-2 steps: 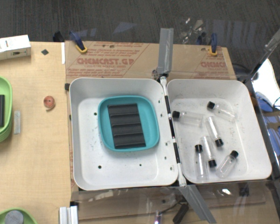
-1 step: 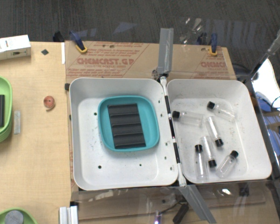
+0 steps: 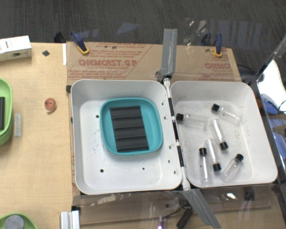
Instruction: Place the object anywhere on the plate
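A teal plate [image 3: 155, 123] with rounded corners lies in the left white bin [image 3: 86, 142]. A dark ribbed rack [image 3: 129, 129] rests on the plate's middle. In the right white bin [image 3: 257, 128] lie several clear vials with black caps: one near the back [image 3: 225, 111], one by the divider [image 3: 189, 120], one in the middle [image 3: 218, 135], and others toward the front [image 3: 232, 166].
Brown cardboard [image 3: 114, 61] lies behind the bins, held by clamps [image 3: 80, 43]. On the wooden bench to the left sit a green tray [image 3: 5, 89], a small red knob [image 3: 49, 104] and a white box [image 3: 9, 47].
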`<control>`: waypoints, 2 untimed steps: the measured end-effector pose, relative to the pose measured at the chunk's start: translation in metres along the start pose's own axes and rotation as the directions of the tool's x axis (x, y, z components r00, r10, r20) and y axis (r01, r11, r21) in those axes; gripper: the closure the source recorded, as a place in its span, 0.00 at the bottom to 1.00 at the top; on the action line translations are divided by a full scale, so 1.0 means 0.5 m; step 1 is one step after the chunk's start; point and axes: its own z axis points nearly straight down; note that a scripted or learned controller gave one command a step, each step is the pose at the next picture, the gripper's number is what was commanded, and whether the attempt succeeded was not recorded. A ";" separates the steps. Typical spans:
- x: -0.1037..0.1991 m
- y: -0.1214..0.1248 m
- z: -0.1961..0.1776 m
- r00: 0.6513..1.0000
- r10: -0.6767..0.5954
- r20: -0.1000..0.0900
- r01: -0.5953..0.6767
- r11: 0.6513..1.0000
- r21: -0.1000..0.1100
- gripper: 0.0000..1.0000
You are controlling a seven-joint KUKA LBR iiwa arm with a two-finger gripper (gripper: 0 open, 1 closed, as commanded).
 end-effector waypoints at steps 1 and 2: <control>-0.002 0.002 -0.002 1.000 -0.006 0.002 0.006 1.000 -0.001 0.00; -0.002 0.001 -0.001 1.000 -0.023 0.001 0.023 1.000 0.000 0.00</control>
